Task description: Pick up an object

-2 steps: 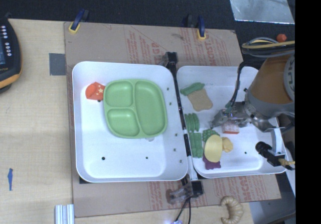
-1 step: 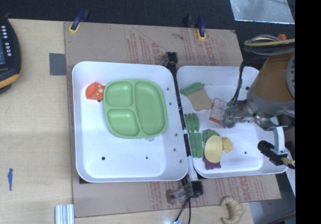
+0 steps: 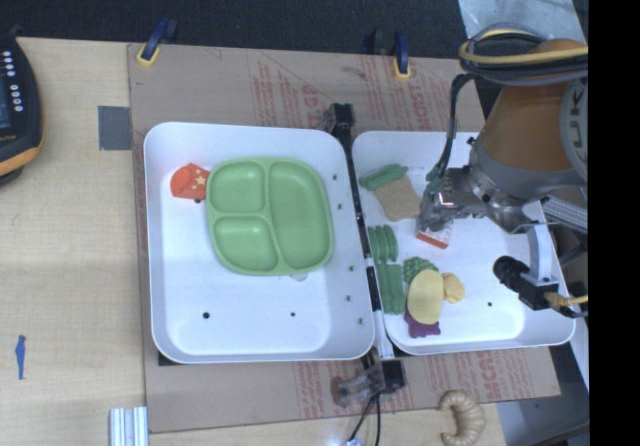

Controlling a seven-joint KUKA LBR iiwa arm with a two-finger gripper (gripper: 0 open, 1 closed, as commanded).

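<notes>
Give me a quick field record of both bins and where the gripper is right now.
left bin: green divided plate, red object beside its upper-left corner
right bin: green pieces, tan block, yellow object with a purple piece under it
gripper: over the right bin, just right of the tan block
grasp: cannot tell

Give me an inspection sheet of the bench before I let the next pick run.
Surface: left bin and right bin, white, side by side on a cardboard sheet.
Job's things: in the right bin, green pieces, a tan piece, a yellow piece, a small red-and-white piece.
Clutter: green divided plate and a red piece in the left bin.
Gripper: gripper above the red-and-white piece; grip cannot be judged.
Cables: dark cable below the gap between the bins.
Surroundings: clamps on the sheet's far edge; handheld controller at left.
</notes>
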